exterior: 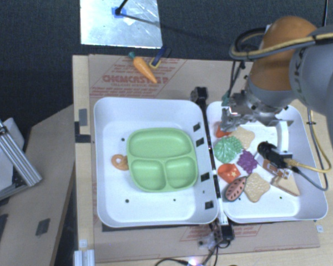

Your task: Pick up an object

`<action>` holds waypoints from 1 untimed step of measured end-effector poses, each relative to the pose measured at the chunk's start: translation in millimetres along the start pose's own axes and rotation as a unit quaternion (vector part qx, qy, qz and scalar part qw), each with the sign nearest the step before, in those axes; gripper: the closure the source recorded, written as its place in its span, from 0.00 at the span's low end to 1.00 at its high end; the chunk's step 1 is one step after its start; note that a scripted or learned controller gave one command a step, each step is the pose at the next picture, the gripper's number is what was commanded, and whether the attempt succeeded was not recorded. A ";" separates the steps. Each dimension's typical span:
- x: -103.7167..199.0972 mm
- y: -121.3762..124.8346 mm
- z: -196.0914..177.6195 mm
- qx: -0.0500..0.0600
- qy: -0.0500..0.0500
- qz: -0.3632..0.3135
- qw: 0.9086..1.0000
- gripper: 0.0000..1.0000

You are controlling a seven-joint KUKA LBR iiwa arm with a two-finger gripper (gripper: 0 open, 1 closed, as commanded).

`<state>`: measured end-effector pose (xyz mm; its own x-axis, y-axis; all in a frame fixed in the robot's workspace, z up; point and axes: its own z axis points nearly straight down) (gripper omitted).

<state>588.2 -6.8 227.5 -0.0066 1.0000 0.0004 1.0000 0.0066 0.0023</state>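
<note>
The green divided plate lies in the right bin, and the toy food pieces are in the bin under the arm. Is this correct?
Not quite. The camera view shows the green divided plate in the left bin, not the right one. The toy food pieces are indeed in the right bin, under the arm.

The gripper (228, 121) covers most of an orange-red item (220, 131) beneath it; the arm (316, 65) behind is cut by the right edge.

Light green tray (158, 159), white bins (108, 148), orange carrot (144, 69), purple grapes (247, 161), red tomato (228, 172), tan bread (256, 187).
</note>
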 end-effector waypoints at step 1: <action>-12.7 -4.5 13.0 0.001 -0.001 0.003 1.000 1.00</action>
